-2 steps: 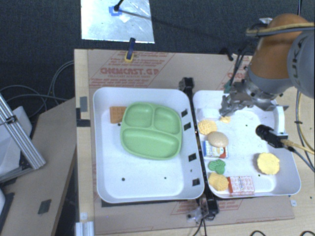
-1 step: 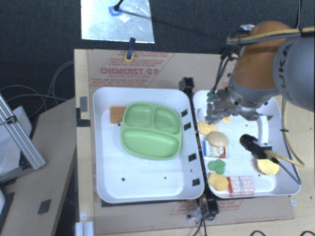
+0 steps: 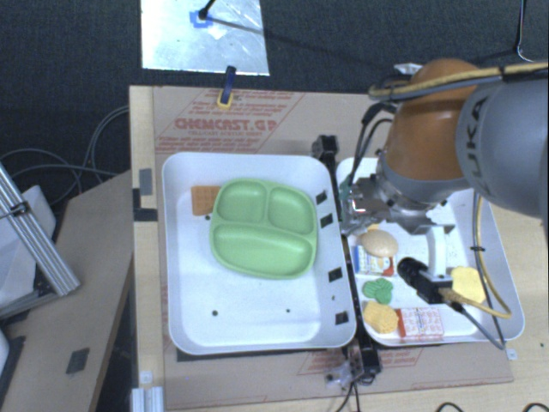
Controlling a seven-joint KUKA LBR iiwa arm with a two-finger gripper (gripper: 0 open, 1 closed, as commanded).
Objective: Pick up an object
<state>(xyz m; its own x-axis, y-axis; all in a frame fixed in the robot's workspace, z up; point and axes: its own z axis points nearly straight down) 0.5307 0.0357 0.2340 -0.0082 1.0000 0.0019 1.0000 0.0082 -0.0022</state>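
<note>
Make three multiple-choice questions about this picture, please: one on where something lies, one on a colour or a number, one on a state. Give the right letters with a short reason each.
1. Where does the green divided plate lie?
A. in the left bin
B. in the right bin
C. on the bench outside both bins

2. How many compartments does this plate have?
A. two
B. three
C. five

3. How does the plate lie?
A. turned upside down
B. standing on its edge against the bin wall
C. flat, hollow side up

Answers:
1. A: the plate rests inside the left bin, next to a small orange-brown card, while the arm hangs over the right bin.
2. B: two small compartments at the far side and one long one at the near side.
3. C: the ridges and hollows face the camera, and the plate lies level on the bin floor.
</note>
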